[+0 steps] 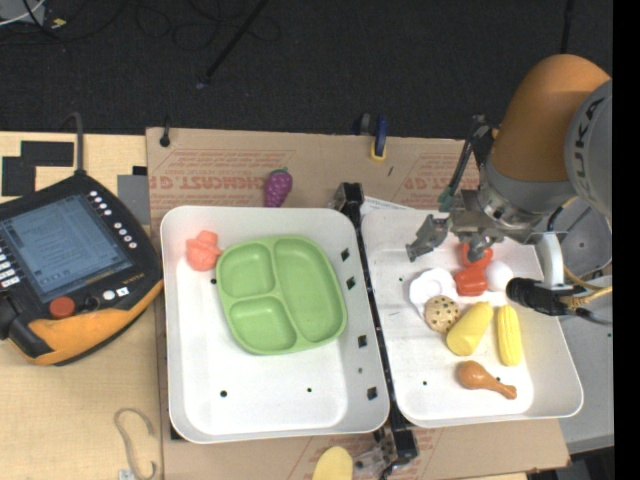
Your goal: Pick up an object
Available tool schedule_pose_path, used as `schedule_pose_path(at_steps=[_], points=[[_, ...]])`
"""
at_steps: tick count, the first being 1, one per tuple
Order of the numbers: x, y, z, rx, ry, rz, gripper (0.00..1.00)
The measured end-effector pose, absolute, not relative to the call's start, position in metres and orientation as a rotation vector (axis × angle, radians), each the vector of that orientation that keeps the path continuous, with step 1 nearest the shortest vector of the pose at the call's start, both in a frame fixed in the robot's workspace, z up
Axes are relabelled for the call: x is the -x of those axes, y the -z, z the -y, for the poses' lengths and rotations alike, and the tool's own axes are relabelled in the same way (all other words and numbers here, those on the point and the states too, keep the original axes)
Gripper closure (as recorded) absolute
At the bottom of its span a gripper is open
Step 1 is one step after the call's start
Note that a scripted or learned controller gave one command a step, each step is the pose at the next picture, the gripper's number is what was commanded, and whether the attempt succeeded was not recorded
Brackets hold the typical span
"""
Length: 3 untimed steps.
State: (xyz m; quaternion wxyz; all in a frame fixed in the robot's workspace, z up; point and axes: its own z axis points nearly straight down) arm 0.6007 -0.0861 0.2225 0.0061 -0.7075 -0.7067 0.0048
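The right bin (560,393) holds several toy foods: a red piece (472,278), a white round piece (430,288), a speckled ball (440,314), a yellow piece (468,329), a corn cob (508,334) and a brown drumstick (486,378). My gripper (458,242) hangs over the bin's far part, just above the red piece. Its fingers look spread apart, the left one (427,237) reaching out toward the bin divider. Nothing shows held between them.
The left bin (200,388) holds a green divided plate (280,294) and a pink toy (203,251) at its far left corner. Purple grapes (278,186) lie on the cardboard behind. A teach pendant (70,258) sits at the left. A yellow object (333,462) lies at the front edge.
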Motion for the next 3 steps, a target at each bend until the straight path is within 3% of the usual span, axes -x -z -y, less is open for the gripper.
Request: schedule_pose_path(at_steps=[1,3], points=[[-0.603,-0.231,0.086,2.22,-0.001,2.221,0.0],[-0.608,-0.124,0.08,2.217,-0.006,2.218,0.0]])
